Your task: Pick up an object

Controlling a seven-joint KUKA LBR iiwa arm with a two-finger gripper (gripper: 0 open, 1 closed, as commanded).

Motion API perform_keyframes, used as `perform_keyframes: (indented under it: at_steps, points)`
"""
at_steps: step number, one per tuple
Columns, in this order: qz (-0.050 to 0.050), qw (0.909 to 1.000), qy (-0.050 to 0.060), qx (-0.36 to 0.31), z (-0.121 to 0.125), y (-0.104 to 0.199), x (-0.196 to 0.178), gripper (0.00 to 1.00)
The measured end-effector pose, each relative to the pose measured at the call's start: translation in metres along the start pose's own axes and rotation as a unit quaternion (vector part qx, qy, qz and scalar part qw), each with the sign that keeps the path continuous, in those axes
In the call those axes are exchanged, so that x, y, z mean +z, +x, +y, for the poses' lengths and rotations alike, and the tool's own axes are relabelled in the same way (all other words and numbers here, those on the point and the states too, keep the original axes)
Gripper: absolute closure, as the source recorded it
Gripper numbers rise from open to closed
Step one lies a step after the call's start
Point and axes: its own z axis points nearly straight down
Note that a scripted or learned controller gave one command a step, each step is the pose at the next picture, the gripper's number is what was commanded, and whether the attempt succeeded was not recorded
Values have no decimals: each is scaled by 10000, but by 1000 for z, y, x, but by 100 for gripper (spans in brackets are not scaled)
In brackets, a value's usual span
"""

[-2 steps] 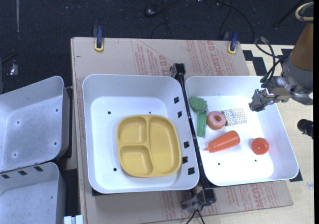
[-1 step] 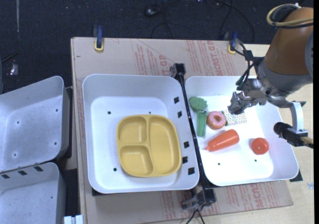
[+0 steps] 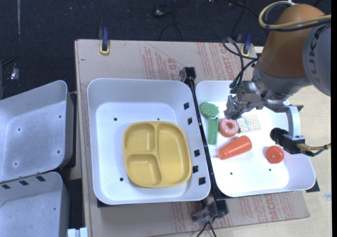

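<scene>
Nothing is lifted yet: the yellow divided plate (image 3: 157, 153) lies in the bin well left of the jaws (image 3: 233, 108). The toy carrot (image 3: 235, 147), green toy (image 3: 210, 120) and pink doughnut (image 3: 228, 127) rest just below the jaws, the doughnut nearest; I cannot tell how wide the jaws stand.

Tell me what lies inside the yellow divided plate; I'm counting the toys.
Nothing: the yellow three-compartment plastic plate in the left white bin shows three bare compartments. What lies under the plate is covered.
</scene>
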Motion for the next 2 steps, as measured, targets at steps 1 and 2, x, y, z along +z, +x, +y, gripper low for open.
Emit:
perform_keyframes:
  at_steps: [1,2]
  points:
    - [0,10000,12,5,-3,49,16,100]
    - [2,10000,12,0,-13,100,17,100]
